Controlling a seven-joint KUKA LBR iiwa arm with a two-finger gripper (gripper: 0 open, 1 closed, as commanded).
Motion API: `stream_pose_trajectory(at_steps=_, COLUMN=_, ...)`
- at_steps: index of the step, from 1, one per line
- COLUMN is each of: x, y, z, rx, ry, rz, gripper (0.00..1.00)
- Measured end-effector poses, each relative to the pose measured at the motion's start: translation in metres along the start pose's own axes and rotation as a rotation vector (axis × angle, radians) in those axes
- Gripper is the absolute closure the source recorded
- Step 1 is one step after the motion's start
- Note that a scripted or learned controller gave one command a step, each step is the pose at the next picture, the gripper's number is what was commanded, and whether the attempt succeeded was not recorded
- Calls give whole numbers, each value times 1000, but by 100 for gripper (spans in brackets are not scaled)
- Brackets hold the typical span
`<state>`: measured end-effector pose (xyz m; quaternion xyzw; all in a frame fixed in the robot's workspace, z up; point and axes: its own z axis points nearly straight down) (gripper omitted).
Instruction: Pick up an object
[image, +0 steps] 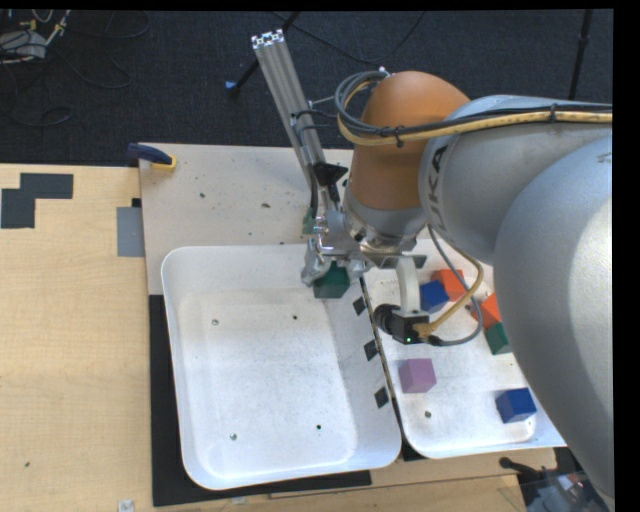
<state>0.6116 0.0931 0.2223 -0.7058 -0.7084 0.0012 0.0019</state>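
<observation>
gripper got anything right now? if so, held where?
Looks like yes: a dark green block sits at the tip of the gripper, over the right edge of the left bin. The gripper covers its top, so the exact hold point cannot be told.

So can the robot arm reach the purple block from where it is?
Probably yes. The purple block lies alone in the right bin with open space above it, and the end effector hangs close by, over the bins' shared edge.
</observation>
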Motion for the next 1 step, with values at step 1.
stream_pose_trajectory(at_steps=1, x=-1, y=0, z=-1, rx=0, ry=-2, rz=-1, gripper=0)
